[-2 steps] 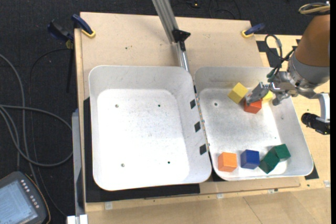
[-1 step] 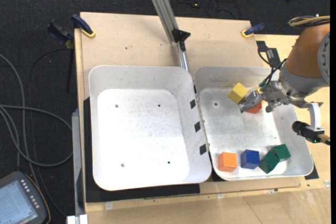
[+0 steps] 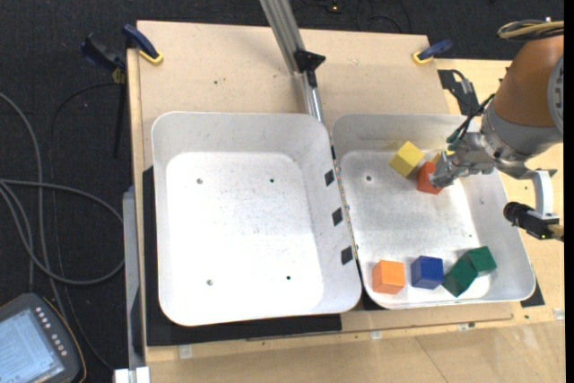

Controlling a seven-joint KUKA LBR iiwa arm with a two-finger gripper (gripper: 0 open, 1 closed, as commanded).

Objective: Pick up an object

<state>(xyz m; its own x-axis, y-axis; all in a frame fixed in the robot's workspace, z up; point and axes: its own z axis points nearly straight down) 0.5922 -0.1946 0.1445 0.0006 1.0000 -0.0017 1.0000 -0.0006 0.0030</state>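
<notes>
In the right bin [image 3: 502,193] lie a yellow cube [image 3: 406,159], a red-orange block [image 3: 427,177], an orange cube [image 3: 388,275], a blue cube [image 3: 428,272] and a green block [image 3: 469,269]. My gripper [image 3: 442,173] hangs low over the upper part of this bin, right at the red-orange block. The block sits against the fingertips, partly hidden by them. The yellow cube is just to the left of the gripper, apart from it.
The left bin [image 3: 170,157] lies beside the right one. A metal pole [image 3: 273,0] slants in from the top down to the gap between the bins. Blue and yellow clamps [image 3: 142,45] hold the board corners. Cables lie on the dark floor at left.
</notes>
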